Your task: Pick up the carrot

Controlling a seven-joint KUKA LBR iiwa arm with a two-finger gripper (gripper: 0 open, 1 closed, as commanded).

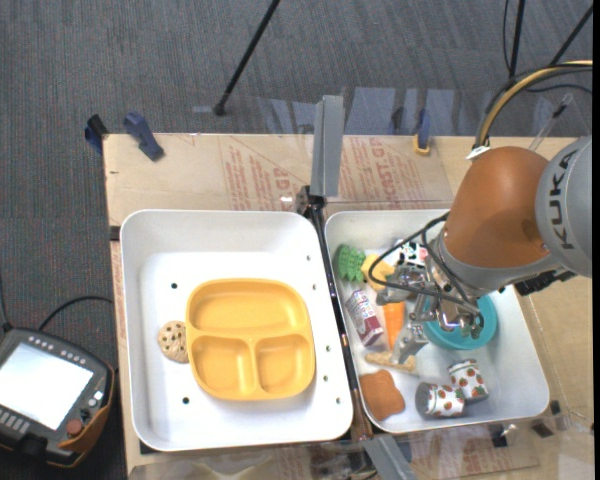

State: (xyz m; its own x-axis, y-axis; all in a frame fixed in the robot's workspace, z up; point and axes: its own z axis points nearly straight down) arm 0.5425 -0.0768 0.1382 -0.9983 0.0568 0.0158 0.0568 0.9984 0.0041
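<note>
Right bin (528,368) crowded; claw (417,330) low beside carrot (393,320), spread unclear. Approach step; next, centring and pinching.

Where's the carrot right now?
The carrot lies in the right bin, just right of a small can and directly beside the gripper, with a teal bowl further right.
</note>
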